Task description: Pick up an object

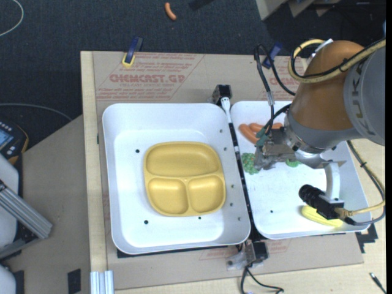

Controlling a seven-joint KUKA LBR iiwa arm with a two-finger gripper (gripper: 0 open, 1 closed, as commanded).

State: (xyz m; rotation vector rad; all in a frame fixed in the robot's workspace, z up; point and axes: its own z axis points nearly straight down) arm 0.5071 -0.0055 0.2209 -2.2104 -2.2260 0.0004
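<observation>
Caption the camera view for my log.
Arm low over right bin beside carrot and green item; yellow tray in left bin.

The scene is evenly and brightly lit from above. Soft shadows are cast inside the white bins (116,182). Slight graininess is seen throughout.

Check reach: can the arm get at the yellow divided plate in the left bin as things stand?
Probably yes. The yellow plate lies alone in the left bin, uncovered from above. The tool sits low in the right bin beside a green item, so it would need to lift over the shared rim first.
</observation>
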